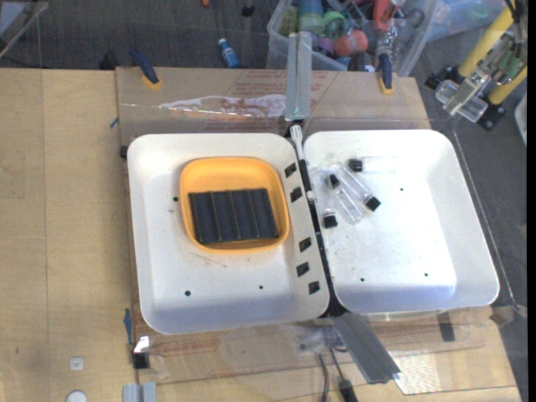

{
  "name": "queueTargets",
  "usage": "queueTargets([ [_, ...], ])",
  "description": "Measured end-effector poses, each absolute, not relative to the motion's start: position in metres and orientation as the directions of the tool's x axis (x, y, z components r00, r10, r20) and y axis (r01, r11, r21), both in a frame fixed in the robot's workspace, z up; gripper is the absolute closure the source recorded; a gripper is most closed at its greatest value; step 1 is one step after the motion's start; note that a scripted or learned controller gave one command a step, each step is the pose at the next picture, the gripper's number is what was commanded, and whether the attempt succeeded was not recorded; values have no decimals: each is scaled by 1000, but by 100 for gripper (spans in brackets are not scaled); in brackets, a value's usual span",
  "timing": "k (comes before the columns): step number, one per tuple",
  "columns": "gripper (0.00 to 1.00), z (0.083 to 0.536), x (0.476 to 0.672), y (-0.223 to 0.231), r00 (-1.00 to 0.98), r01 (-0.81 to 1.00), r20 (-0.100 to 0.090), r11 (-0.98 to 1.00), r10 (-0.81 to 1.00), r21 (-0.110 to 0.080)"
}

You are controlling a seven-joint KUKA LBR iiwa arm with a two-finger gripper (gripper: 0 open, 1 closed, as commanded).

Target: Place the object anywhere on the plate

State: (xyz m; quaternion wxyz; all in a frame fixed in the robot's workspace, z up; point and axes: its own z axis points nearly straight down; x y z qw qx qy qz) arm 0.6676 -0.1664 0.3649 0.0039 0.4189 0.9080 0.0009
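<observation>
An orange plate (191, 193) with rounded corners lies in the left white bin (159, 291), toward its back. A black, ribbed, rectangular object (233, 215) rests flat on the plate and covers most of its floor. In the right white bin (419, 258), near the back left corner, lie several small clear tubes with black caps (350, 193), close to one another.
A ridge with black tabs (303, 241) separates the two bins. Behind the bench stands a clear tub of coloured toys (360, 15). A yellow device (481, 65) sits at the back right. Clamps (147, 72) hold the cardboard sheet behind the bins.
</observation>
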Motion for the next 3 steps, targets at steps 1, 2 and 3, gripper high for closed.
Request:
queueTargets([
  [1, 100, 399, 653, -225, -834, 552, -10, 834, 552, 3],
  [2, 100, 429, 660, -224, -820, 572, -8, 820, 572, 4],
  [3, 100, 437, 659, -224, -834, 552, -9, 834, 552, 4],
])
